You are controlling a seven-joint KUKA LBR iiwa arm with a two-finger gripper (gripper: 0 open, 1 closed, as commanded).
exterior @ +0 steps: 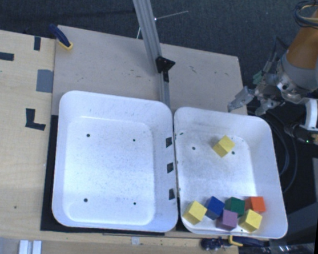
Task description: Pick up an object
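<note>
Cubes filled the near end of the right bin [272,144], while one yellow cube [223,146] lay alone in its far half, tilted a little and well apart from the rest. Along the near wall I saw a second yellow cube [195,212] at the left, a blue cube [215,207] just beside it, then a purple cube [229,219] touching a green cube [234,205], with a third yellow cube [251,220] and an orange cube [256,203] at the right end of the cluster. My hand [248,100] hung outside the bins, above the desk [115,61] beyond the far right corner of the right bin, and nothing lay between its parts; whether it was released or clenched I could not tell. The left bin [109,160] sat touching the right one along their shared edge. A slanted metal rail [150,33] crossed the desk behind the bins.
</note>
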